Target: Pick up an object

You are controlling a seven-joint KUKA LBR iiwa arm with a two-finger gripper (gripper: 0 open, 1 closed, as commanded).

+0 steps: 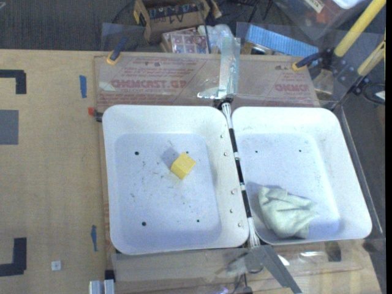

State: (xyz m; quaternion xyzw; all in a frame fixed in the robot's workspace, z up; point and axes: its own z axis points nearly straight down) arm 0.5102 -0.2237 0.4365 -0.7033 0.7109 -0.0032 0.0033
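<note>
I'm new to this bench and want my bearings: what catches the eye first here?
A small yellow block stands out, alone near the middle of the left bin. In the right bin, a crumpled pale cloth lies toward the near edge, almost blending with the white floor.

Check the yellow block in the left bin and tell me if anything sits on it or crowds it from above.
Nothing visible does. The yellow block lies alone on the left bin floor, apart from the walls. The crumpled white cloth lies in the right bin, past the divider between them.
</note>
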